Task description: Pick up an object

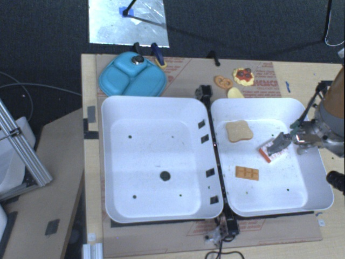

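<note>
- While the grey arm reaches in from the right edge of the worktop [135,228], its gripper [281,143] sits low over the right-hand shallow white bin [318,196], towards that bin's right wall.
- Whether the gripper is released or clenched cannot be told.
- Just at the gripper tip lies a small flat white packet with a red-orange end [271,151], tilted on the bin floor; whether the gripper touches it cannot be told.
- A tan, bread-slice-shaped piece [239,131] lies near the back wall of the same bin, closer to its left wall.
- A small orange waffle-like rectangle [247,172] lies flat near the middle of that bin, nearer the front than the bread piece.
- The left-hand shallow white bin [116,198] stands just beside the right one, and a small dark round object [165,176] lies near its middle.
- Behind the left bin, on the worktop's back edge, rests a light blue divided plastic tray [132,77].
- Behind the right bin lie three small toy foods: an orange pretzel-like piece [222,82], a round red-and-yellow piece [243,76] and a pale yellow piece [235,93].
</note>
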You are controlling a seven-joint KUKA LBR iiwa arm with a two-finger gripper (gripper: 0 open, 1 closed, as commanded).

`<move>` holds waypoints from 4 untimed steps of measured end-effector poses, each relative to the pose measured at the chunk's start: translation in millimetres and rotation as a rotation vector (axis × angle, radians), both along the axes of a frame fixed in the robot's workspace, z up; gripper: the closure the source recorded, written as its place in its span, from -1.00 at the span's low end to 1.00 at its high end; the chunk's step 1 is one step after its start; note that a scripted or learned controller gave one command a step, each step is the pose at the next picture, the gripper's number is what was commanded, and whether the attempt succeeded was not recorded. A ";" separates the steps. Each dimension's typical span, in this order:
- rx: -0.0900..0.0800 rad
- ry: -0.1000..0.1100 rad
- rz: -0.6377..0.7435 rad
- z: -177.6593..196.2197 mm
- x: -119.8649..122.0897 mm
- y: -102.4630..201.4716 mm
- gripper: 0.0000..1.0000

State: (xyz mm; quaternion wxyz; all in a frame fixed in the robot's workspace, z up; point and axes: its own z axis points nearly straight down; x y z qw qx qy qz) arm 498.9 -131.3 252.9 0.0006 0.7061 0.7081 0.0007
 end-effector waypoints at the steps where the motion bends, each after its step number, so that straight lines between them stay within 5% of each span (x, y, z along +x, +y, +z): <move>1: -0.001 0.003 -0.002 -162.7 30.3 -29.5 -1.00; 2: -0.008 -0.015 0.003 -164.7 16.6 37.9 -1.00; 3: 0.003 -0.007 0.009 -63.0 -10.4 118.0 -1.00; 4: 0.004 -0.002 0.013 -68.7 11.5 242.0 -1.00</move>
